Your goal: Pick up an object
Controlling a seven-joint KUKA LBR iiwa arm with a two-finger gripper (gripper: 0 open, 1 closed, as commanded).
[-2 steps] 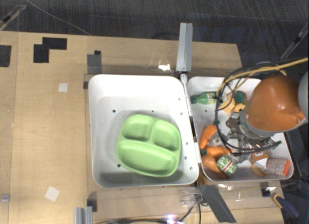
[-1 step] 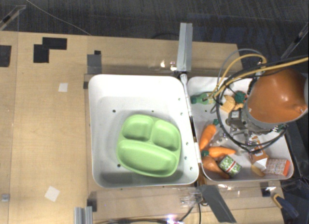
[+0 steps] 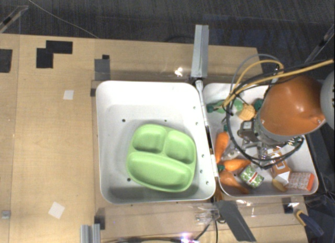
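While the claw (image 3: 257, 145) hangs low over the right bin (image 3: 309, 159), finger state not discernible, pick-candidate carrots (image 3: 222, 143) lie at its nine o'clock: lower squarely over one, clear of neighbouring clutter.

Two bins side by side on bench (image 3: 47, 158). Divided tray (image 3: 162, 157) lay in left bin (image 3: 110, 132). Right bin (image 3: 309, 168) held clutter: carrots (image 3: 222, 145), small can (image 3: 251, 176), carton (image 3: 300, 180). Arm (image 3: 290, 106) hung over right bin.
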